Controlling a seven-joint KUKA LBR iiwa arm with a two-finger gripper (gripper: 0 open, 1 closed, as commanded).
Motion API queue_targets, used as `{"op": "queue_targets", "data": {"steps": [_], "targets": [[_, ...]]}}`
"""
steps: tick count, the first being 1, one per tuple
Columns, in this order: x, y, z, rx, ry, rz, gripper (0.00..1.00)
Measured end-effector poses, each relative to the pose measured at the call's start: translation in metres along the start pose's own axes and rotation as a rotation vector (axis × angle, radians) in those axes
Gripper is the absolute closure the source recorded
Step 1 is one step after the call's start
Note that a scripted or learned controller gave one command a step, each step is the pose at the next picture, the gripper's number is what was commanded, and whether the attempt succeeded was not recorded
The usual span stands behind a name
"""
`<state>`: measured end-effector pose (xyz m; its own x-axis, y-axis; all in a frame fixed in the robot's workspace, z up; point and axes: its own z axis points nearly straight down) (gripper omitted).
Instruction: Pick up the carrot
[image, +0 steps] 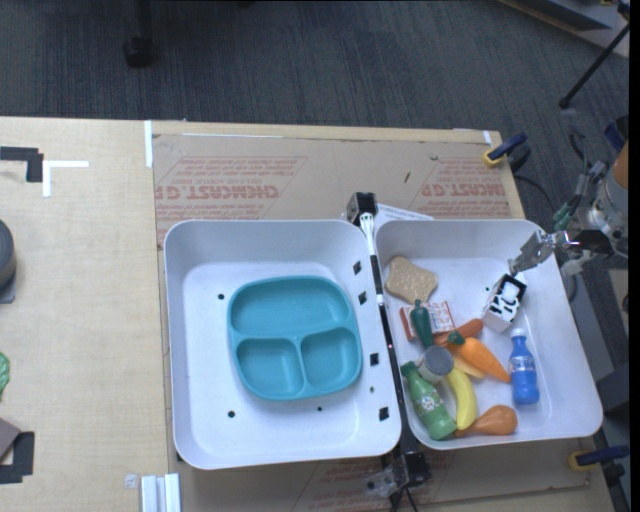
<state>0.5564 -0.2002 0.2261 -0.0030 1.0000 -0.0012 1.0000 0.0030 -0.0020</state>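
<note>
One carrot (481, 359) lies in the right bin (470, 240) (among other toys), left of the gripper (528, 252), whose finger state I cannot tell.

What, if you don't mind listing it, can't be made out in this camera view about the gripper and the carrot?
- Gripper: small and blurred above the right bin's far corner; finger state unreadable.
- Arm: cut off by the right edge.
- Carrot: its leafy end is tucked against a can and a banana; contact unclear.
- Green bottle: label too small to read.
- Milk carton: print too small to read.
</note>
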Motion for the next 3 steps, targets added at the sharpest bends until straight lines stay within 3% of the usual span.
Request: {"op": "queue_targets", "data": {"steps": [1,2,3], "targets": [[0.04,-0.054,0.109,0.001,0.002,-0.043,0.0],[0.106,-0.076,0.133,-0.008,-0.001,-0.175,0.0],[0.062,-0.077,0.134,-0.005,-0.001,-0.33,0.0]]}}
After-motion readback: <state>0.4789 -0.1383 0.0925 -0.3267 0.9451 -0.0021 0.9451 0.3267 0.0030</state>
